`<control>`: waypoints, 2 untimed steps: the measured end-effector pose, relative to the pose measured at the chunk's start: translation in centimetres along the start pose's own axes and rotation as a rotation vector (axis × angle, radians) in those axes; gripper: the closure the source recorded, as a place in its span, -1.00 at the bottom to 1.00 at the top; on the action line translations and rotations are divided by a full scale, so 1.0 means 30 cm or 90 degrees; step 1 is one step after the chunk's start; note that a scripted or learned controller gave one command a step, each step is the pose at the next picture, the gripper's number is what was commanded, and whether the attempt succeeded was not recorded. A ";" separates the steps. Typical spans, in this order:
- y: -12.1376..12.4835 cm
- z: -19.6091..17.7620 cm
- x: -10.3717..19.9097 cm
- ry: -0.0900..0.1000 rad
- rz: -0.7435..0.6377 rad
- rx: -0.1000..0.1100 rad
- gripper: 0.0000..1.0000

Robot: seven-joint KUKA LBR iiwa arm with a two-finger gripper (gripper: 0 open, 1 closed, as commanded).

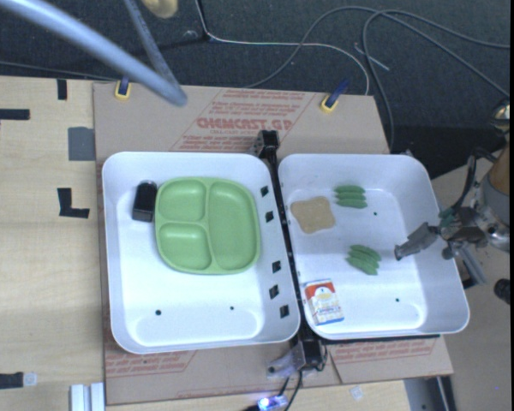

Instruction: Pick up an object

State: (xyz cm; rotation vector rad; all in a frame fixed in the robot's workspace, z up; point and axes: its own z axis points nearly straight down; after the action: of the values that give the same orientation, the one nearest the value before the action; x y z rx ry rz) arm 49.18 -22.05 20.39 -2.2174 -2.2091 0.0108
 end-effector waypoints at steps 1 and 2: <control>0.010 -0.020 0.001 -0.002 -0.003 -0.007 -1.00; 0.001 0.127 0.015 -0.001 -0.003 -0.005 -1.00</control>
State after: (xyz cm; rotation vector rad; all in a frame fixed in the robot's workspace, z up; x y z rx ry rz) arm 49.16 -21.60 16.57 -2.2172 -2.2190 0.0051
